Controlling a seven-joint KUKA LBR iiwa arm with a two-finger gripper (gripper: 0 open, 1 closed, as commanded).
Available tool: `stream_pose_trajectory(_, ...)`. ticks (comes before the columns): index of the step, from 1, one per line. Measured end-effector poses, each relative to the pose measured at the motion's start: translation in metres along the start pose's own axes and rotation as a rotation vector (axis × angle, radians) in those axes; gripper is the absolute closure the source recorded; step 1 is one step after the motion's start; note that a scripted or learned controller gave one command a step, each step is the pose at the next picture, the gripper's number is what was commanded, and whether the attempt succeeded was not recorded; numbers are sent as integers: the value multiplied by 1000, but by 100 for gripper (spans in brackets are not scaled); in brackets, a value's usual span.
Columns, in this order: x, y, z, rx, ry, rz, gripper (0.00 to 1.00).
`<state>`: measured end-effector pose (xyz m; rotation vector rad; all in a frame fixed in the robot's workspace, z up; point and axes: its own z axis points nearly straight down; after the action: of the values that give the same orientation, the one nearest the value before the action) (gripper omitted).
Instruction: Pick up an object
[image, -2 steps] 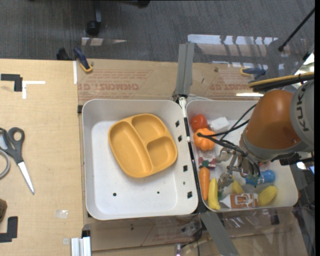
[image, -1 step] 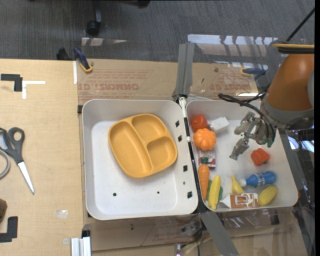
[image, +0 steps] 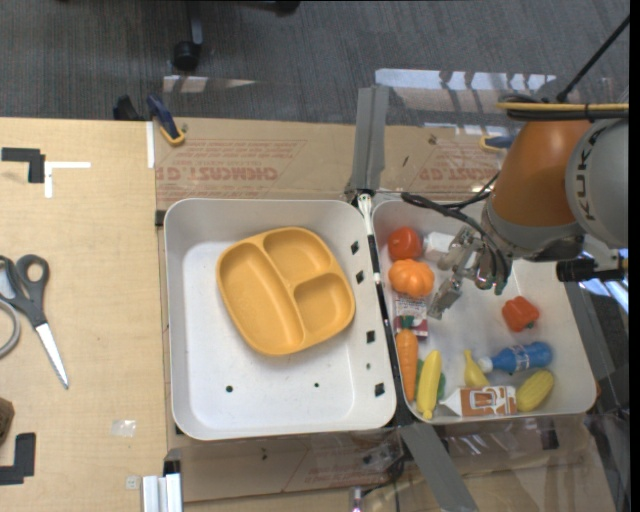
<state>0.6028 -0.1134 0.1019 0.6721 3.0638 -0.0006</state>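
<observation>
My gripper (image: 455, 275) hangs over the middle of the right bin (image: 575, 330), just right of an orange fruit (image: 411, 277) and a red tomato (image: 404, 243). It looks open, and I see nothing held between its fingers. A red pepper (image: 520, 314) lies to its right. Below it lie a carrot (image: 407, 362), a yellow corn cob (image: 429, 380), a small banana (image: 472, 368), a blue bottle (image: 522, 357), a lemon (image: 535, 388) and an orange-and-white carton (image: 482, 401). A small striped packet (image: 412, 323) sits under the orange.
The left bin (image: 190, 330) holds an orange divided plate (image: 287, 289). Scissors (image: 35, 310) lie on the wooden bench at the far left. The arm's orange band (image: 535, 175) covers the right bin's upper right corner.
</observation>
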Motion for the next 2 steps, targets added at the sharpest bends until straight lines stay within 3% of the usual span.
stream_pose_trajectory(1, -12, 26, 4, 0, -5, 53, 0)
stream_pose_trajectory(2, -20, 27, 4, 0, 0, 217, 0)
